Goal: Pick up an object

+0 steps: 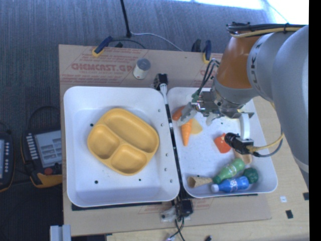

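Note:
My gripper (192,110) hangs over the upper left part of the right bin (266,182), under the grey arm with its orange band. Just below it lies an orange carrot (186,132) on a pale yellow piece (196,128). A second small orange piece (176,113) lies to the gripper's left, close to the bin's left wall. A red-orange object (221,143) rests mid-bin. Along the bin's front lie a green bottle (230,170), a blue bottle (233,185), a tan cone (198,181) and a round green item (251,175).
The left bin (75,185) holds a yellow divided plate (123,140). A black rail (169,129) runs between the bins. A small grey-capped cylinder (141,68) and clamps sit on the board behind the bins. A cable loops off the wrist over the right bin's right side.

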You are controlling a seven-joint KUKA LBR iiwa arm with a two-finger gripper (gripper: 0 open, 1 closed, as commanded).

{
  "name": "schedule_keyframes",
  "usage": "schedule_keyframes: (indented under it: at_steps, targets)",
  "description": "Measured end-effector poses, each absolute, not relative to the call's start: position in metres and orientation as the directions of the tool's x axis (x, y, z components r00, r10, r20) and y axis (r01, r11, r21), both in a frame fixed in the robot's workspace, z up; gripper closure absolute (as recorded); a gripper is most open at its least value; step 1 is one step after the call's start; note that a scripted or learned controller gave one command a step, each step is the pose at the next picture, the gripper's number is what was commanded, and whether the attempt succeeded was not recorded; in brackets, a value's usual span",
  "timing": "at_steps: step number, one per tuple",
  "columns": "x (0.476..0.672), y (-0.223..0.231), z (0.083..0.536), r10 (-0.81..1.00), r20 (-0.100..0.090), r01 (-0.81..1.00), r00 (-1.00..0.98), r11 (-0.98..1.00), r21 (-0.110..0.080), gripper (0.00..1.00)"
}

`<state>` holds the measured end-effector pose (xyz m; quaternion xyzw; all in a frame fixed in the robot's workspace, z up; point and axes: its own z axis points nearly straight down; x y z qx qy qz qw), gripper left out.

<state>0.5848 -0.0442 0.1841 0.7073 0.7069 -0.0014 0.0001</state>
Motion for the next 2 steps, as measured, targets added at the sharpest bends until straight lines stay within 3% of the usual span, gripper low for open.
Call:
schedule_keyframes:
  at_steps: [2]
  targets:
    - [0.5848, -0.0440, 0.1840, 1.000, -0.002, 1.000, 0.000, 0.000, -0.002, 0.00]
